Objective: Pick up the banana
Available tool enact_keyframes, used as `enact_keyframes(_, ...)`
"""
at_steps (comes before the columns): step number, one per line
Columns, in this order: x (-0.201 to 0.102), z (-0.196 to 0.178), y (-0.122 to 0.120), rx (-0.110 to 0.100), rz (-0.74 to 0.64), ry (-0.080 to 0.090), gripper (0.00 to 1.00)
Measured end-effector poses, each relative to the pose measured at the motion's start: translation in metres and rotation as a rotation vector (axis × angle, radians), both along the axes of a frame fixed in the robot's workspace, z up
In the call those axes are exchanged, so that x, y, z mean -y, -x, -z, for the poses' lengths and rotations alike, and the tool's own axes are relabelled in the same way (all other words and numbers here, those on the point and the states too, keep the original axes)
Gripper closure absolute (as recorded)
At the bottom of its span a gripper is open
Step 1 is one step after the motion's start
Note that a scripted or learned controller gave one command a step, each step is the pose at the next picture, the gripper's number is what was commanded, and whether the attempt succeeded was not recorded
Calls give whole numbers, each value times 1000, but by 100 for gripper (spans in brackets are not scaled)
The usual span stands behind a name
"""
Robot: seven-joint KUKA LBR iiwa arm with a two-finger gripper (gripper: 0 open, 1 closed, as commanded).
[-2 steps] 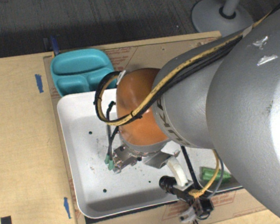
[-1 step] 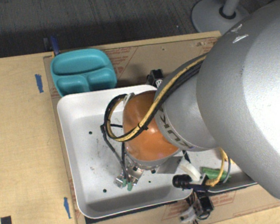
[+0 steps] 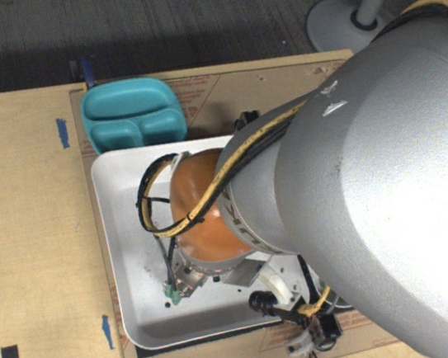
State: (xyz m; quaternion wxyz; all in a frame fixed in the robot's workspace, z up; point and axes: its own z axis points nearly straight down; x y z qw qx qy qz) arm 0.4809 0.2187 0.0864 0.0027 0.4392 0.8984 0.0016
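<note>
My arm reaches in from the right and covers most of the white bin point(image 3: 123, 231). Its orange band point(image 3: 204, 210) hangs over the middle of the bin, with black and yellow cables looped around it. Below the band, the gripper point(image 3: 180, 285) points down toward the bin floor near the front left. The wrist hides most of it. A small green bit point(image 3: 172, 291) shows at its tip, against the white floor.
A teal divided tray point(image 3: 132, 112) stands just behind the bin's far edge. The tan bench point(image 3: 33, 244) stretches to the left, with black tape marks and blue tape bits. A grey stand base point(image 3: 342, 19) sits at the top right.
</note>
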Motion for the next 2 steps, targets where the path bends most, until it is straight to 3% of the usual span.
enact_keyframes(1,0,-10,0,2,1,-1,100)
enact_keyframes(2,0,-70,2,-6,210,0,100)
